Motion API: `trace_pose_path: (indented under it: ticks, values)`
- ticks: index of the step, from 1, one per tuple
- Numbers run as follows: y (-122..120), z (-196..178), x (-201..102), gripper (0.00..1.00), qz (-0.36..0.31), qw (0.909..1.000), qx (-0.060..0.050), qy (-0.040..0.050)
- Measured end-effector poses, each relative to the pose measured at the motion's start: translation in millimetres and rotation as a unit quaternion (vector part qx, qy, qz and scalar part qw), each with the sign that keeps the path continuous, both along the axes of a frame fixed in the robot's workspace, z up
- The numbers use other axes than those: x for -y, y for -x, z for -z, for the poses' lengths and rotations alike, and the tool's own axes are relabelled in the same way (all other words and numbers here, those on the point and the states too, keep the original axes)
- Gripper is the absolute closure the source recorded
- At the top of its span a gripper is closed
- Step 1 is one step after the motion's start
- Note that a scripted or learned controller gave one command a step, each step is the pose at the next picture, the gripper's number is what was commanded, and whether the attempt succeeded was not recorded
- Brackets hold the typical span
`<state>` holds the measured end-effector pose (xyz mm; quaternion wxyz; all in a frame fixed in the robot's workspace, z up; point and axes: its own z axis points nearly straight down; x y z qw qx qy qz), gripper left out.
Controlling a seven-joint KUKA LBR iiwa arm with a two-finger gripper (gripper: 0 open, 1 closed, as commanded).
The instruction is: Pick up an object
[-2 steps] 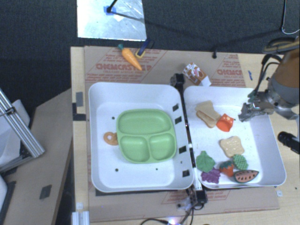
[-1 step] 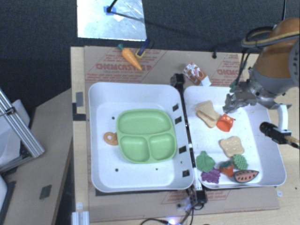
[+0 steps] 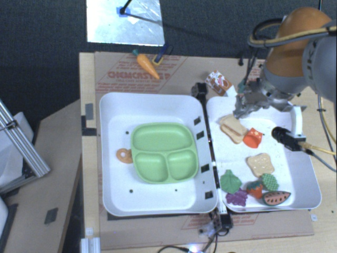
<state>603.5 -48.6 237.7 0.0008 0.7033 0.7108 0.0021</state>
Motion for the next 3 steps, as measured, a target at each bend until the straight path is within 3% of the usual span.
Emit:
trace_pose_path:
  ticks: [1, 2, 3]
  values:
    - [-26, 13, -56, 1.00, 0.000, 1.0000, 0.000, 0.0002]
    - [-50, 4, -76, 1.00, 0.002, 1.0000, 0.000, 0.0006]
    - [-39, 23, -77, 1.00, 0.004, 1.0000, -0.002, 0.0012]
